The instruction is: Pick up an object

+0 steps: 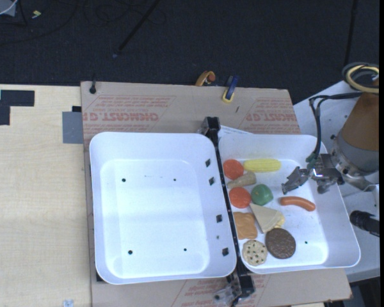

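Two shallow white bins sit side by side on a cardboard sheet. The left bin (109,171) is on the sheet's left half. The right bin (336,235) holds a cluster of toy foods along its left half: an ear of corn (262,165) at the far side, a red tomato (233,169) to its left, an orange-red round piece (240,197) beside a green ball (262,194), a pale cheese wedge (267,217), an orange slab (246,225), a dark brown disc (281,243) and a speckled cookie (255,252) at the near end. A sausage (297,203) lies apart, right of the green ball. The gripper (295,180) hangs above the right bin, just far of the sausage, its fingers spread and holding nothing. The arm (361,133) enters from the right.
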Robot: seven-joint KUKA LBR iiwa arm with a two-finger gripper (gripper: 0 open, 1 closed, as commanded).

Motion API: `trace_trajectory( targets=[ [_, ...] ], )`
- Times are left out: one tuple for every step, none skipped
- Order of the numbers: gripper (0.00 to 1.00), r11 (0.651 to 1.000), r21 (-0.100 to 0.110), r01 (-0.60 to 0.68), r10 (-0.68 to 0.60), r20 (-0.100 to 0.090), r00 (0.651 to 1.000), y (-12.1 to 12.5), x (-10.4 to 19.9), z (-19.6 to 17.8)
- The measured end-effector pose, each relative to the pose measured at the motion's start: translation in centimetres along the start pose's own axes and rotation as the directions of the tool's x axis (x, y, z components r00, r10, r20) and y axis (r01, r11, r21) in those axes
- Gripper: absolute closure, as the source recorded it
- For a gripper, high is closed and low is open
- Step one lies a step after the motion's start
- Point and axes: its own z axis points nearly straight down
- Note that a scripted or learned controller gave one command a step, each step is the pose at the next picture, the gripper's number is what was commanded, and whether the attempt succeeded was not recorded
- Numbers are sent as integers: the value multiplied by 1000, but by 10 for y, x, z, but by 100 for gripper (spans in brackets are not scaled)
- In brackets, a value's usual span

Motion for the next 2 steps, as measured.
trace_trajectory(
  targets=[
    [0, 1000, -5, 2, -2, 1, 1000, 26, 52, 117],
    [100, 1000, -6, -5, 5, -1, 1000, 27, 48, 100]
  ],
)
